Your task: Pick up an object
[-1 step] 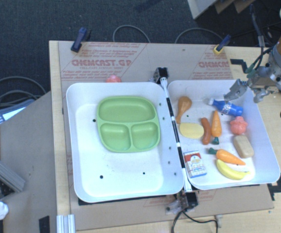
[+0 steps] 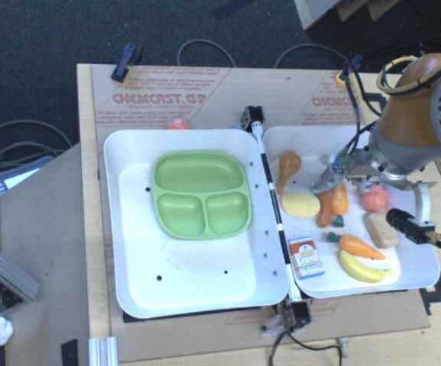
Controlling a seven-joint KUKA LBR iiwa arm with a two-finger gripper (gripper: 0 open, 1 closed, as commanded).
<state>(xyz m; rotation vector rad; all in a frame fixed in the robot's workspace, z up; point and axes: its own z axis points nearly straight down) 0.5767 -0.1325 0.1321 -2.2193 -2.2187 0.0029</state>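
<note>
Two white bins sit side by side on a bench. The left bin (image 2: 129,273) carries a green divided tray (image 2: 201,193) in its upper half, toward twelve o'clock of the bin's centre. The right bin (image 2: 419,273) holds a scatter of toy food. At about ten o'clock in that bin lies a tan, pear-like piece (image 2: 288,166); just below it, a pale yellow potato-shaped piece (image 2: 301,205). Near the bin's centre, two orange carrot-like pieces (image 2: 332,204) lie close together, roughly upright in the view. At three o'clock from them is a pink rounded piece (image 2: 374,198), and below that a beige block (image 2: 381,229). Toward six o'clock lie another carrot (image 2: 360,248) and a banana (image 2: 364,268), touching each other, with a small red and white carton (image 2: 307,258) at their nine o'clock, beside the bin's left wall.

The arm (image 2: 415,120), grey with an orange band, enters from three o'clock and bends down over the right bin. Its gripper (image 2: 335,175) is low over the bin, just above the top ends of the two central carrot pieces and beside the pear-like piece. Whether the gripper is released or clenched cannot be told from this angle, and no item is visibly lifted off the bin floor.
</note>
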